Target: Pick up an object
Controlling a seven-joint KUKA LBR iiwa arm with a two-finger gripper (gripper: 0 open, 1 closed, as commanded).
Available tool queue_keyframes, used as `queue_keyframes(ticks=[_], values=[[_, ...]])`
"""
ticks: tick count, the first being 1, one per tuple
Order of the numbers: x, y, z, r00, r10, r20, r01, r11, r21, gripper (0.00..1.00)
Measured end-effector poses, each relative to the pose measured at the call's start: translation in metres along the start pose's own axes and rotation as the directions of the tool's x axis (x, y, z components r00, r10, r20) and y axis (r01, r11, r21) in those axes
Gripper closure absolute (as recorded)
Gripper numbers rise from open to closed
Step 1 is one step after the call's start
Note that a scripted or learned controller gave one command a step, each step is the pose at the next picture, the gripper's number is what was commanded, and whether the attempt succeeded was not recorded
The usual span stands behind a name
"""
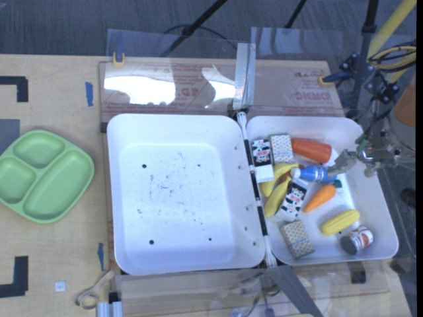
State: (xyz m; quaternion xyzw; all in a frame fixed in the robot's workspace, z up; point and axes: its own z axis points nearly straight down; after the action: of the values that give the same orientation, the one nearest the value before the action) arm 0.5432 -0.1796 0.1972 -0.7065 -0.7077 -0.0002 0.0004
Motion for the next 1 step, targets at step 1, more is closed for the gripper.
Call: queue_keyframes(ticks=[1], values=[[-0.0094, 0.0127, 0.1112, 1.0, -0.013, 0.002, 0.013, 1.0, -0.005, 0.0]])
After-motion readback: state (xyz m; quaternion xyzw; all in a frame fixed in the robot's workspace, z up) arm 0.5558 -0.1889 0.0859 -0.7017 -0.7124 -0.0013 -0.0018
